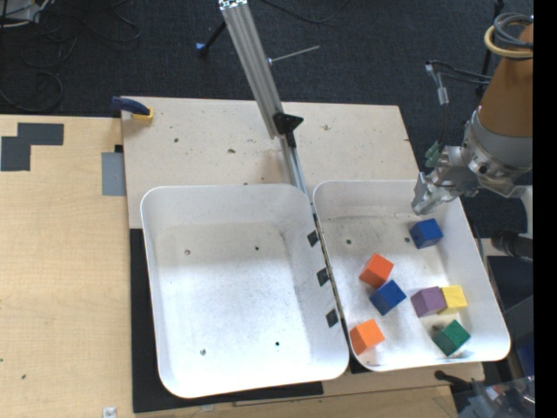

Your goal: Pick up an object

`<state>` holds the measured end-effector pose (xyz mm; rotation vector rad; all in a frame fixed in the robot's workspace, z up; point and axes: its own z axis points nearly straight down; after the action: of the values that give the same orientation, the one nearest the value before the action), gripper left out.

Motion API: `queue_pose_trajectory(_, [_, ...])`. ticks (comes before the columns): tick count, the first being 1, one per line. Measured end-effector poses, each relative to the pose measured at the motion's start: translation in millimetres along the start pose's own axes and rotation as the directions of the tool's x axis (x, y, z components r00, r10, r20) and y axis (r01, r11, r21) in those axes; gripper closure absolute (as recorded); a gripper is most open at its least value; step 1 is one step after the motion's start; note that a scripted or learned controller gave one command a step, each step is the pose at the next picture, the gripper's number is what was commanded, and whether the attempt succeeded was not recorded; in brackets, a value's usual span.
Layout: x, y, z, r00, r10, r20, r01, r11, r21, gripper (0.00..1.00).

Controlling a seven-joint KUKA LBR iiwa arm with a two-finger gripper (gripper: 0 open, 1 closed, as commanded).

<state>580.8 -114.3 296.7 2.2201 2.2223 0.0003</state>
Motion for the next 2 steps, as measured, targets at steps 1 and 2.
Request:
queue_pose_trajectory(1, [47.8, 5.8, 20.6, 1.0, -0.002, -0.002, 0.002, 1.0, 0.005, 1.0])
queue_pose_trajectory(2, [98.9, 23.0, 21.5, 1.0, -0.003, -0.002, 0.003, 1.0, 0.002, 1.0])
